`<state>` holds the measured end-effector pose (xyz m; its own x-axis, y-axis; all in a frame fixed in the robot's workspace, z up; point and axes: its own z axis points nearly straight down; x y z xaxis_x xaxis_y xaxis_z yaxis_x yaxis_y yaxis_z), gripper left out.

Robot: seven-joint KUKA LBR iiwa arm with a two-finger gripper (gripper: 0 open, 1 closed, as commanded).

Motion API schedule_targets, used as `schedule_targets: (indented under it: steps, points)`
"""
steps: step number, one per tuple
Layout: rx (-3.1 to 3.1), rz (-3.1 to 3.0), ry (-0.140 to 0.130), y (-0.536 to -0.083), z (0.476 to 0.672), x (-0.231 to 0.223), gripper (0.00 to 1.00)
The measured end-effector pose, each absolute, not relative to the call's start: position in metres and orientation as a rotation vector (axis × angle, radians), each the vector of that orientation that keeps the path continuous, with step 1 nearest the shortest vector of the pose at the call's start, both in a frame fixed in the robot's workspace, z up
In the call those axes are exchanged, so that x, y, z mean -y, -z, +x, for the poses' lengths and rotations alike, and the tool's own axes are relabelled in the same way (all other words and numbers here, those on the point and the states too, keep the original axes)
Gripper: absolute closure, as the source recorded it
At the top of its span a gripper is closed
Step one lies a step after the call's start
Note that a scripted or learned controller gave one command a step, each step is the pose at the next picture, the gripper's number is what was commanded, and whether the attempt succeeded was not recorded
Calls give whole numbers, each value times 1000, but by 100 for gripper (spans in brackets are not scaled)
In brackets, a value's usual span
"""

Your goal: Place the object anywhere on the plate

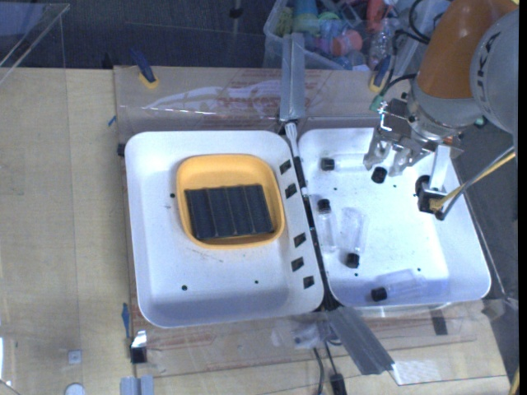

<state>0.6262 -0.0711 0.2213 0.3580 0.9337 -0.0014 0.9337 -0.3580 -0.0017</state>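
Two shallow white bins sit side by side on the bench. The left bin (156, 286) carries a yellow plate (228, 174) with rounded corners, set a little toward the bin's far edge and nearer its right wall than its left. A dark ridged object (229, 211), rectangular and ribbed lengthwise, lies flat on the plate, covering most of its near half and reaching close to its near rim. The right bin (461, 278) holds several small things: a clear plastic vial (352, 229) lies near the bin's middle, a small clear bottle with a dark cap (324, 213) lies close to the bin's left wall, a dark cap (352, 260) sits just toward the near edge from the vial, another dark cap (328, 164) rests near the far left corner, and a clear tube with a dark end (394, 288) lies along the near edge. The gripper (389, 164) hangs over the far part of the right bin, toward its right side, well apart from the plate. Its pale fingers (378, 160) point downward, and whether they are parted or closed cannot be told at this angle; nothing can be seen between them. The grey arm with its orange band (465, 44) reaches in above the bin's far right corner.
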Motion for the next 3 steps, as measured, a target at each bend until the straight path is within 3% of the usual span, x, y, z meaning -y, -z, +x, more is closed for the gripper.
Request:
schedule_targets:
  steps: [1,2,3]
  points:
    - [2130,-2313,2,-255,641,60,100]
    - [2445,-1978,3,-246,667,58,100]
    - [2717,-1574,1,-214,667,30,100]
